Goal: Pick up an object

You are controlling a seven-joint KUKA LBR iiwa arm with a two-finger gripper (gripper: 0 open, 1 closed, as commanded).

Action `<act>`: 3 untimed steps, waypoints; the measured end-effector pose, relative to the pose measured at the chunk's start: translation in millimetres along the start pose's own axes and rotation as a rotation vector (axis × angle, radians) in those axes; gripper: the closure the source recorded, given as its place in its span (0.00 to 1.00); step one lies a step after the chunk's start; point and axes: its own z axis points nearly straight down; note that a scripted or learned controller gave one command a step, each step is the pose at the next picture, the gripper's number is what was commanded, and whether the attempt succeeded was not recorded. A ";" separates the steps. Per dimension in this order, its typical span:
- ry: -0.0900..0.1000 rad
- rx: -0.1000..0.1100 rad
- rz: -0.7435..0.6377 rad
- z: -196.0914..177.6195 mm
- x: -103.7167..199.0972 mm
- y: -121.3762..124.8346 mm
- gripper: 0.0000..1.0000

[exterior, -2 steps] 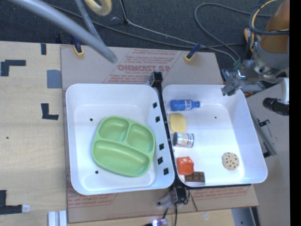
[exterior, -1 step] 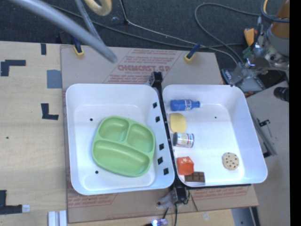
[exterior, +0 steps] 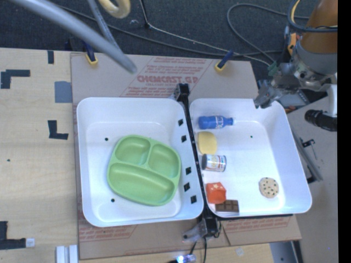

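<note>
Two shallow white bins side by side on cardboard sheet [exterior: 164, 75]. Left bin [exterior: 88, 147]: green divided plate [exterior: 144, 170], three compartments, lying flat, nothing on it.

Right bin [exterior: 285, 147], all positions rel. to the small tin can [exterior: 214, 162], on its side near divider:
- yellow oval block [exterior: 207, 142] just above can, nearly touching
- blue bottle [exterior: 215, 122] w/ white label, on its side, further up, past the yellow block
- red-orange block [exterior: 215, 192] below can, apart from it
- brown chocolate bar [exterior: 227, 206] lower still, just beside red block, at bin's near wall
- choc-chip cookie [exterior: 269, 187] well to the right & lower, alone on bin floor

Gripper [exterior: 263, 100] well up-right of can, over right bin's far right corner rim, touching none of the objects. Nothing between fingers. Open or closed: cannot tell, too dark & small. Orange band of arm [exterior: 323, 10] at top right.
</note>
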 end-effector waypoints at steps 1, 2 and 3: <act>0.001 0.001 -0.001 16.7 56.9 -12.7 1.00; 0.000 0.001 -0.001 22.3 101.9 -40.7 1.00; 0.000 0.003 -0.001 44.6 156.0 -59.8 1.00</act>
